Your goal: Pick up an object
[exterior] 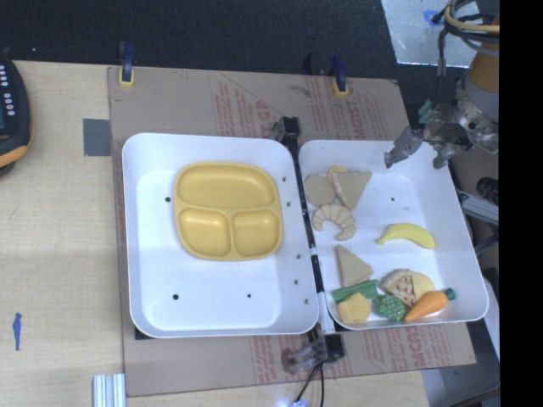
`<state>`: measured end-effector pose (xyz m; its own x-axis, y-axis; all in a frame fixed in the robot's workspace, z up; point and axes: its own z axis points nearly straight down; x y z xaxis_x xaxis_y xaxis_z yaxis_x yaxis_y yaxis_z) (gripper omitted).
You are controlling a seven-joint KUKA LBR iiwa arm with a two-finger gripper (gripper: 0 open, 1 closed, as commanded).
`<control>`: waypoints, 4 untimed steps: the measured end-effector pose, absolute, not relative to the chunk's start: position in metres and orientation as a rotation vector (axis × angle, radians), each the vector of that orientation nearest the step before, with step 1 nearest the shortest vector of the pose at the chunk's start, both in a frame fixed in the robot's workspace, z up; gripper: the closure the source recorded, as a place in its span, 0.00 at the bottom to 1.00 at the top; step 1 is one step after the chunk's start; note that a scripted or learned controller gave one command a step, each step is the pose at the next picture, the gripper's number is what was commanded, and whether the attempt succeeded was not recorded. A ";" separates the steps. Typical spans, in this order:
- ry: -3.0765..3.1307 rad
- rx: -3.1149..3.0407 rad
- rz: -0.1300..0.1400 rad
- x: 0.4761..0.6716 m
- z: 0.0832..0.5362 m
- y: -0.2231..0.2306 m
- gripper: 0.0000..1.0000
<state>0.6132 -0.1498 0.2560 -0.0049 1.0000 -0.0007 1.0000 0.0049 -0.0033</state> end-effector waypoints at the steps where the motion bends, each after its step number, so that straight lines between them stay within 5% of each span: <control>1: -2.216 -2.207 0.015 0.548 0.140 -0.119 0.00; 2: -2.223 -2.225 0.003 0.579 0.133 -0.214 0.00; 3: -2.233 -2.209 0.001 0.625 0.090 -0.161 0.00; 4: -2.233 -2.211 0.001 0.645 0.092 -0.104 0.00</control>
<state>0.6450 -0.1037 0.0923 -0.0099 1.0000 -0.0008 1.0000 0.0099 -0.0005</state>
